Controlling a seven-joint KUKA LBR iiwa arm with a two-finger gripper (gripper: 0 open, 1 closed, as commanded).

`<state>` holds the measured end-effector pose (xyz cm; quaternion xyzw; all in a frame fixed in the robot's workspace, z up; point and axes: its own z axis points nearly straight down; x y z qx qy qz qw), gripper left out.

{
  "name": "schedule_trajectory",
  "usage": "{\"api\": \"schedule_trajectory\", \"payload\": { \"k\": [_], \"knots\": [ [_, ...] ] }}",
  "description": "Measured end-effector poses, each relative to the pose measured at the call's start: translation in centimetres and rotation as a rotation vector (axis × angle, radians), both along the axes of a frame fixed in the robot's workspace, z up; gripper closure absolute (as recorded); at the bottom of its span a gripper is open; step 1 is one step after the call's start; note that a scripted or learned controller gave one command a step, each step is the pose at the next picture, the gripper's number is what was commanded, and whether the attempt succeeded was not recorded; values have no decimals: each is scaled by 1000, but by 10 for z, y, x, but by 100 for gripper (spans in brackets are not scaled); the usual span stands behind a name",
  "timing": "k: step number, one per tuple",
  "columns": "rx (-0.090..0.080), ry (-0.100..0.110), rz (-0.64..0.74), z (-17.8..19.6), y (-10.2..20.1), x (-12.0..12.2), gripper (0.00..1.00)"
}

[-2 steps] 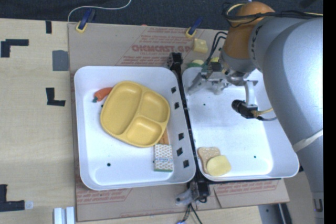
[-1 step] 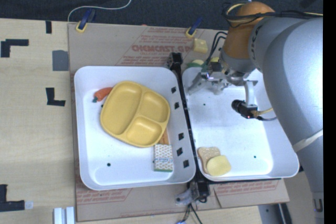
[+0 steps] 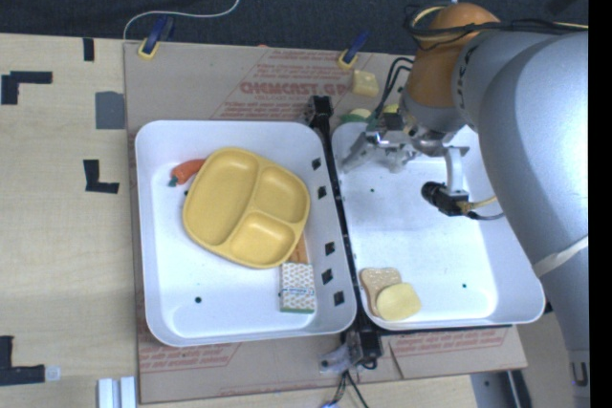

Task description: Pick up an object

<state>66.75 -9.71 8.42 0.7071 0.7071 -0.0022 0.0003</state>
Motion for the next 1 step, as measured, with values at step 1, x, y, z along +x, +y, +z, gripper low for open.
{"api": "schedule_trajectory", "payload": {
  "k": [1],
  "knots": [
    [-1,0,0,0,1,0,0]
  ]
}}
